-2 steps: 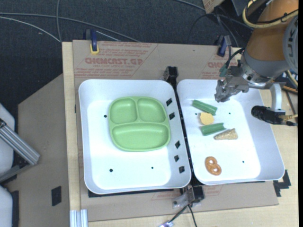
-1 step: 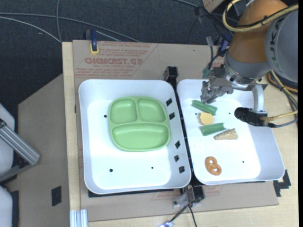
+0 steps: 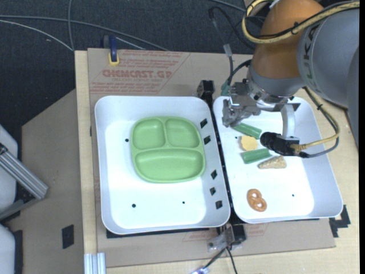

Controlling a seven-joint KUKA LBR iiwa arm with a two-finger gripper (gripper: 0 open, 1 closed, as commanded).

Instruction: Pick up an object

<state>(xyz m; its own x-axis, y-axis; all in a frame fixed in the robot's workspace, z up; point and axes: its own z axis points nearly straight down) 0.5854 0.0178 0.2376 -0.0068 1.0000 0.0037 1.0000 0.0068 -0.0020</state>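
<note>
Tool (image 3: 232, 114) over right bin's (image 3: 319, 201) far-left corner, grip state unclear; green stick (image 3: 247, 129) just beside.

We see two bins (image 3: 114, 204) of smooth, glossy white plastic, a green plate (image 3: 167, 149) of matt plastic, and a bench board (image 3: 142, 70) like brown cardboard.

Plate (image 3: 167, 149) in left bin (image 3: 108, 170)

Brown bench (image 3: 142, 67), left white bin (image 3: 108, 170) and right white bin (image 3: 319, 193) side by side, probably touching
</note>
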